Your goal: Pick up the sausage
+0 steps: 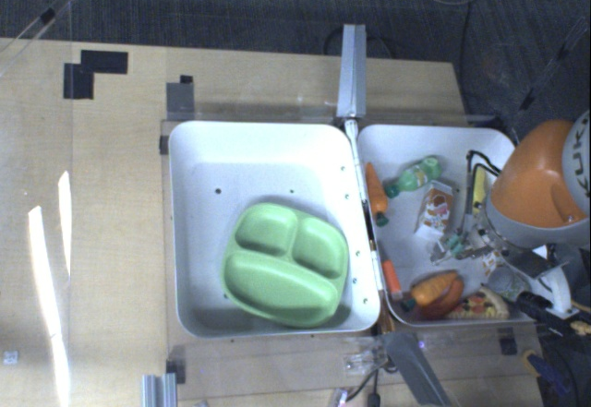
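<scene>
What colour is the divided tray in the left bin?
Light green, all one colour; the tray shows plainly in the camera view.

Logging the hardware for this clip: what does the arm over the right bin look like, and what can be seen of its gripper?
The arm shows a rounded orange band above a grey ring, with black lettering on pale casing at the frame edge. A black cable with a yellow stretch runs beside it. The gripper below is small, metallic and thin-fingered; finer detail is too blurred to tell.
</scene>
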